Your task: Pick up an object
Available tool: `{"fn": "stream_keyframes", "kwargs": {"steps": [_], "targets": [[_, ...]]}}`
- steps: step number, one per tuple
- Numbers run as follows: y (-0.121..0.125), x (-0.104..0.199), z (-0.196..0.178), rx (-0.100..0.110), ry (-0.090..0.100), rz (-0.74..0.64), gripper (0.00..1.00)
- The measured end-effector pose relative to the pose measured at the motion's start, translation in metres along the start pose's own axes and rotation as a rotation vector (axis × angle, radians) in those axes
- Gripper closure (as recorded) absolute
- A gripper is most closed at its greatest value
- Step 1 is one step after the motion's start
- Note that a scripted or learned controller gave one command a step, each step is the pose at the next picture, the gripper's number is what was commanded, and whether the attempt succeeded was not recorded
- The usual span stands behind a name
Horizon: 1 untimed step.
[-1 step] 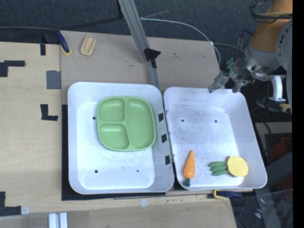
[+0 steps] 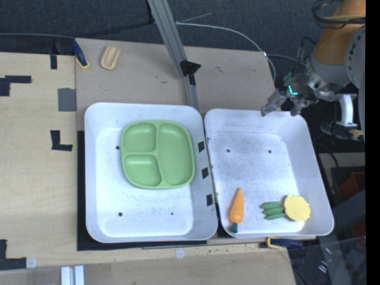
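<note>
Nearest the camera, along the front wall of the right bin, lie three toy foods. My likeliest target, a carrot, rests at the bin's front left corner; its long axis runs nearly straight front to back, with the orange pointed end facing the far wall and the small green stem end toward the front rim. Just to its right, apart from it, a green pea pod lies crosswise, pointing left and right, and it touches a round yellow piece at its right end. Nothing lies on top of the carrot; the bin's left wall is just beside it.

In the left bin, a green divided plate sits flat near the far half, well apart from the carrot.

Farther back, my end effector hangs at the far right corner of the right bin, over its rim, well apart from all three foods. I cannot tell how wide it stands, and nothing shows in it.

Beyond the bins, on the counter, a tan block lies near the far left, and a grey pole slants across.
</note>
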<state>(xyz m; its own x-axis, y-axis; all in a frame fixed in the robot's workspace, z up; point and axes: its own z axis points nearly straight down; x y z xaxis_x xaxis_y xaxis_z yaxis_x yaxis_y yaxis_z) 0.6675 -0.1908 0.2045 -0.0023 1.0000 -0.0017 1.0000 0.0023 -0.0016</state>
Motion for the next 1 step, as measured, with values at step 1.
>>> {"fn": "stream_keyframes", "kwargs": {"steps": [1], "targets": [[0.0055,0.0061,0.0472,0.003,0.001,0.000,0.00]]}}
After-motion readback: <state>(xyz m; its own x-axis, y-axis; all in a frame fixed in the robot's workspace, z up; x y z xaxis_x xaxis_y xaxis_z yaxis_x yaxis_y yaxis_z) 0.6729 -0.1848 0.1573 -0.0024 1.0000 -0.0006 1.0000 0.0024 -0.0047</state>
